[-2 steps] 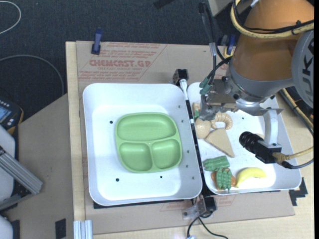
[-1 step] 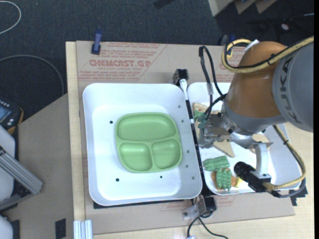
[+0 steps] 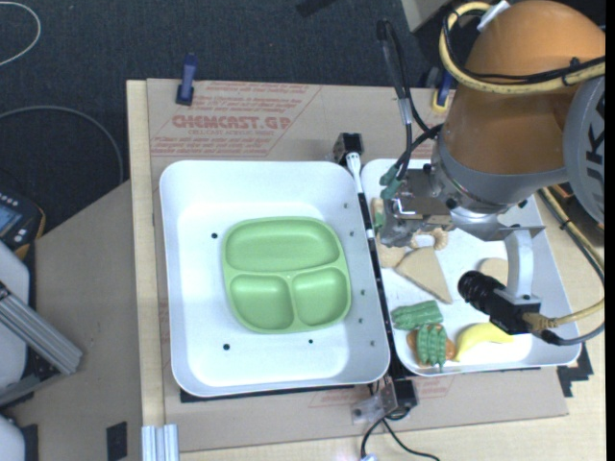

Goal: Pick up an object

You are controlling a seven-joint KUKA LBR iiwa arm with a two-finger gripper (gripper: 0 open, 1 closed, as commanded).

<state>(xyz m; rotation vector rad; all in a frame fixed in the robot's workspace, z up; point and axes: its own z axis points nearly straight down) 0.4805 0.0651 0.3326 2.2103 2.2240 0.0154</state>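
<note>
Cables [image 3: 380, 440] trail off the desk's [image 3: 96, 286] near edge, with dark carpet [image 3: 77, 46] around it. Toy food crowds the right bin's [image 3: 500, 363] near rim: a yellow banana [image 3: 480, 339], a carrot bunch [image 3: 430, 344], a green pod [image 3: 415, 315], and farther in a tan wedge [image 3: 426, 277]. The left bin [image 3: 183, 257] has open margins round a green divided plate [image 3: 285, 275]. The pincer [image 3: 396, 209] hangs over the right bin's far-left corner; I cannot tell whether it is open or closed.

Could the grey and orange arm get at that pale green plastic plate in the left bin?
Probably yes: the pale green three-compartment plastic plate lies uncovered in the left white bin, and the gripper hangs just across the rims, over the right white bin.
</note>
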